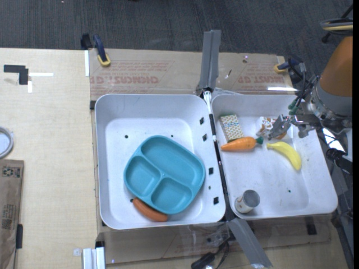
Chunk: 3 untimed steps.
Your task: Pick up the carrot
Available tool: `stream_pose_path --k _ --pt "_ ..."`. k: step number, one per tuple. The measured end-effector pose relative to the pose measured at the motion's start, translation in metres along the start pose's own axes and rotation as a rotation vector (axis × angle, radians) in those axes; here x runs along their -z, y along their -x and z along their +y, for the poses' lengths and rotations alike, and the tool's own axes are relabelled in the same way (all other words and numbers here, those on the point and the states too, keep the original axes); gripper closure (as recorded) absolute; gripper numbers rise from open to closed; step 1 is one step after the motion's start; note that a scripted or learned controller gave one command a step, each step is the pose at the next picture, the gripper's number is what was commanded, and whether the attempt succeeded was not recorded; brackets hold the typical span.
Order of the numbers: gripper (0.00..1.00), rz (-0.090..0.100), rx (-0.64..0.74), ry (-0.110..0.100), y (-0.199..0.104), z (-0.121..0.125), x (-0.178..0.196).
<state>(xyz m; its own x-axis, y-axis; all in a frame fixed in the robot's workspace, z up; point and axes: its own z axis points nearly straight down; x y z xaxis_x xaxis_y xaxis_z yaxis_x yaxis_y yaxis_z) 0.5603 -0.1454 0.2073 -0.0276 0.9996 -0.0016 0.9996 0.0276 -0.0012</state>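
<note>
So the tapered orange carrot with a green stem end [240,144] is lying flat in the right shallow white plastic bin [280,203], close to the divider wall. Just above it there's a small rectangular sponge-looking block [230,127], and off its stem end a curved smooth yellow banana [287,153]. A little metal cup [247,200] sits near the front. The grey two-finger gripper [279,127] hangs by the carrot's green tip; can't tell how the claw stands. The left bin [112,150] has a glossy teal divided plate [164,174] with an orange sausage shape [149,210] poking out underneath.
</note>
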Motion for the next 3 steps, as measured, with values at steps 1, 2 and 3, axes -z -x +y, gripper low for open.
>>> stream_pose_path --k 1,2,3 --pt "0.0 0.001 0.361 0.0 -0.033 0.04 -0.103" --pt "0.0 -0.001 0.096 0.002 -0.004 0.042 0.007" --pt "0.0 0.001 0.27 0.001 -0.039 0.022 -0.116"
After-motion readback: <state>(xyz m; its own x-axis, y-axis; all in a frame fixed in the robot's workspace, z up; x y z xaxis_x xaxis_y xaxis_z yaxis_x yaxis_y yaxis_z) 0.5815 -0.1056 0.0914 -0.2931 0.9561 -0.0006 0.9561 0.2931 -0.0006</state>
